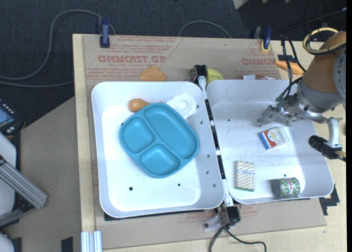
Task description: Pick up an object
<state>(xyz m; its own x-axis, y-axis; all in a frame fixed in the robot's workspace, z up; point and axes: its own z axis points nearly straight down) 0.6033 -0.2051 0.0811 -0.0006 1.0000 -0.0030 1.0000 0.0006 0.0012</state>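
My gripper point(273, 118) hangs low over the upper middle of the right bin point(242, 98), open, with nothing between its fingers. Just below and to its right lies a small white packet with blue and red print point(274, 137). A tan patterned box point(245, 175) and a green can on its side point(286, 187) rest near the bin's front edge. The left bin point(110, 152) holds a blue divided plate point(159, 139), a small orange piece point(137, 104) and a white cup-like object point(182, 104).
A black divider rail point(213, 138) runs between the two bins. Outside the bins, an orange object point(152, 73) and a yellow-green object point(213, 75) lie on the cardboard at the back. The arm's grey body point(324, 88) and cables overhang the right bin's right side.
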